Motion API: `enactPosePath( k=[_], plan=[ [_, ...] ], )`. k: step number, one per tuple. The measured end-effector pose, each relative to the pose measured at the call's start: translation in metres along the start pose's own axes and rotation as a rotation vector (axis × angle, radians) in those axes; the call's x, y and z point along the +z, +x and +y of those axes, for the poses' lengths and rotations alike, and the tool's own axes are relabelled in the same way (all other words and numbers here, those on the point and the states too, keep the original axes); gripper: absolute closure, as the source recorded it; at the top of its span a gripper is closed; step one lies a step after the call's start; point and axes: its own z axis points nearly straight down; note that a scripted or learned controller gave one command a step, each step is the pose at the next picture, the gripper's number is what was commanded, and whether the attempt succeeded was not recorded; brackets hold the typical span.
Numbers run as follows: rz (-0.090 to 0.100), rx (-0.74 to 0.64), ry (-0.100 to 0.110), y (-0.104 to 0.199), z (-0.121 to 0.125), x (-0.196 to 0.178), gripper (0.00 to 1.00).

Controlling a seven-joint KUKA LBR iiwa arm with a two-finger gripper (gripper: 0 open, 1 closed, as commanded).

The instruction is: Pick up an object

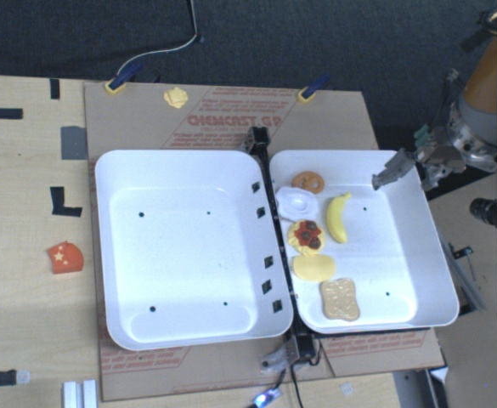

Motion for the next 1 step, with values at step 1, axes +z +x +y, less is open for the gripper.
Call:
enactPosePath(
  k=[1],
  plan=[
    [-0.002,-0.003,-0.005,-0.0009,0.0554,0.1142,0.0]
  ],
)
